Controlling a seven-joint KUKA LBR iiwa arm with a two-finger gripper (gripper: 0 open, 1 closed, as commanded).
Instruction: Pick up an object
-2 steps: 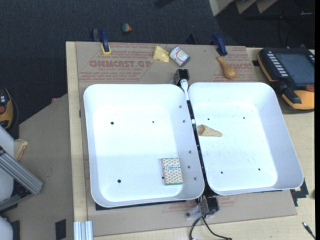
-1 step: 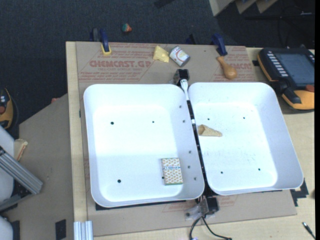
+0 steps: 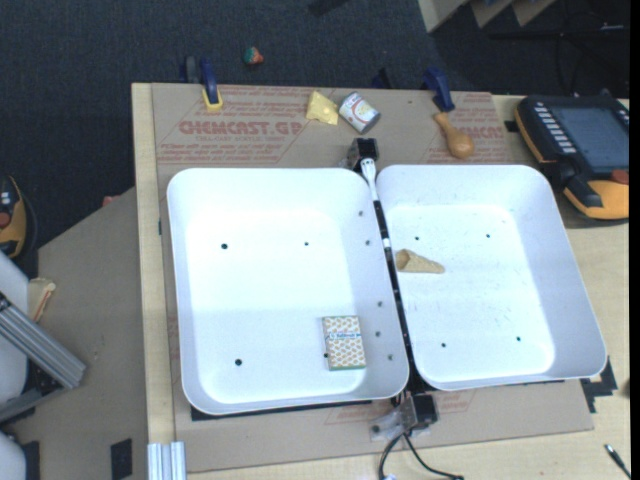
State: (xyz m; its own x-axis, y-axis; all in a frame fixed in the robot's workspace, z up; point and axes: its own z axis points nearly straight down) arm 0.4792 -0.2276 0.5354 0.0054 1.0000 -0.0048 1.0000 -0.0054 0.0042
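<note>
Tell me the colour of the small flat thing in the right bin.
Tan, like cardboard: the flat scrap, camera view.

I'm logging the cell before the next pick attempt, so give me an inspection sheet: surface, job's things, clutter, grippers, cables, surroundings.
Surface: brown board bearing two white bins side by side, left bin and right bin.
Job's things: small patterned box lying flat near the left bin's front right corner; tan wedge-shaped piece in the right bin, near its left wall.
Clutter: behind the bins on the board, a yellow piece, a small white block and a wooden-looking piece.
Grippers: nothing seen.
Cables: black cable trailing off the front edge.
Surroundings: dark carpet; handheld pendant at right.
</note>
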